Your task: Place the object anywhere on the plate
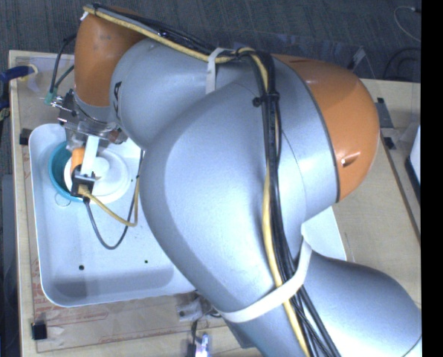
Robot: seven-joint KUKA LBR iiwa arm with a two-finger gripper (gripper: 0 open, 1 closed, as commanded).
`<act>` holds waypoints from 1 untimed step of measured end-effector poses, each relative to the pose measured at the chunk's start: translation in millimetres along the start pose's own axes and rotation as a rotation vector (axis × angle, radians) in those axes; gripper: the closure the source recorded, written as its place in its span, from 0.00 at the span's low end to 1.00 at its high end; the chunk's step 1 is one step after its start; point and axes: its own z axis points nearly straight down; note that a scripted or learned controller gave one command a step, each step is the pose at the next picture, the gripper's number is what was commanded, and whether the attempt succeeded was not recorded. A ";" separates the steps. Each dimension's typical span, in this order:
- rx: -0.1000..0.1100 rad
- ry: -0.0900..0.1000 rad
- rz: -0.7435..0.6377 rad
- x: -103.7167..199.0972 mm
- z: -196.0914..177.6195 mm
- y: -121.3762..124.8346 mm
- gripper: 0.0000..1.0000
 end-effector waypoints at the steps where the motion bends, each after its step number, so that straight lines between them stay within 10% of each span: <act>1: -0.004 0.005 -0.002 2.0 -2.9 0.5 0.00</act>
